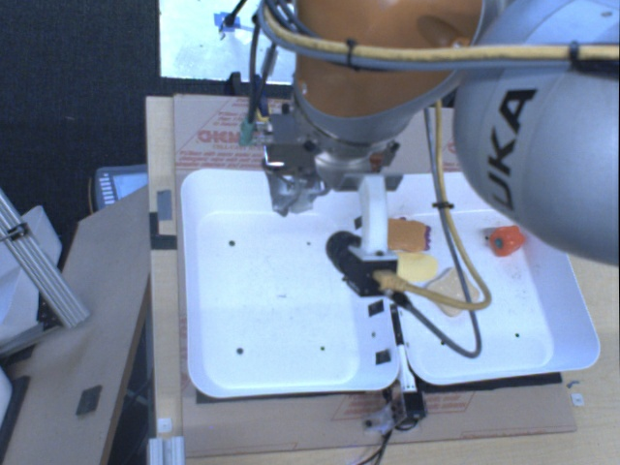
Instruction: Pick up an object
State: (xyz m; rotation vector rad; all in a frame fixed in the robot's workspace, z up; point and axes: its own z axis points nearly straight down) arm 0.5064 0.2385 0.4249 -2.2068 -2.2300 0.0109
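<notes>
Hovering over the far part of the shallow white left bin, the hand seems pre-grasp; open or closed, I cannot tell. Targets lie in the shallow white right bin: a brown square block and a yellow wedge crowd the shared rim, while a small orange-red piece sits further right with room around it. The next move likely calls for a shift right, then a descent.

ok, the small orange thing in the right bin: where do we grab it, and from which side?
Grip the orange piece across its middle, coming straight down from above. It sits alone on the floor of the right bin, well apart from the brown square and the yellow piece, so there is likely room to close on either side. Its finer shape is too small to tell.
</notes>
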